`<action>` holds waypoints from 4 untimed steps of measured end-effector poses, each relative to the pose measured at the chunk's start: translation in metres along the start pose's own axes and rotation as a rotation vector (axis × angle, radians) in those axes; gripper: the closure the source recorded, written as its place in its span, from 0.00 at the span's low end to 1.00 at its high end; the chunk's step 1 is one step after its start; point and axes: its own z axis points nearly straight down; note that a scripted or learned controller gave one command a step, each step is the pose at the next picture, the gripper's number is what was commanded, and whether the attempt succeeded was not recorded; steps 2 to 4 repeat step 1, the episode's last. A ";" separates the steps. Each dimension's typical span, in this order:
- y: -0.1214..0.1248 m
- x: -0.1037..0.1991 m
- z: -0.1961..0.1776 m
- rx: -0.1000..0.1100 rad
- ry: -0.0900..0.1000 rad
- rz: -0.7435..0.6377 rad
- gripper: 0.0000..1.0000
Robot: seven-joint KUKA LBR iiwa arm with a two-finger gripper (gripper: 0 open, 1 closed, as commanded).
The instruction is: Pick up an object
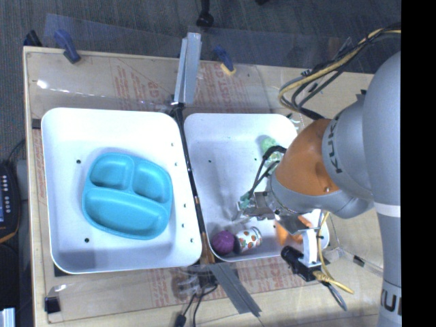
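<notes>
The gripper (251, 206) reaches down into the right bin (218, 148), just above the objects at its front edge. A purple ball (222, 241) lies at the bin's front, with a small patterned can (248, 238) lying beside it on the right. An orange object (285, 234) shows partly under the wrist. A green object (266, 144) sits near the bin's far right corner, half hidden by the arm. The fingers are small and blurred from this height.
A blue sectioned tray (128, 194) lies in the left bin (61, 135). The arm's orange band (306, 165) covers the right bin's right side. Cables (320, 80) trail over the bench at the back right. A metal divider (186, 67) stands between the bins.
</notes>
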 end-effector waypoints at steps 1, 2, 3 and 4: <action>0.000 0.000 0.000 0.000 0.000 -0.001 0.00; 0.000 0.000 0.000 0.000 0.000 -0.001 0.00; 0.000 0.000 0.000 0.000 0.000 -0.001 0.00; 0.000 0.000 0.000 0.000 0.000 -0.001 0.00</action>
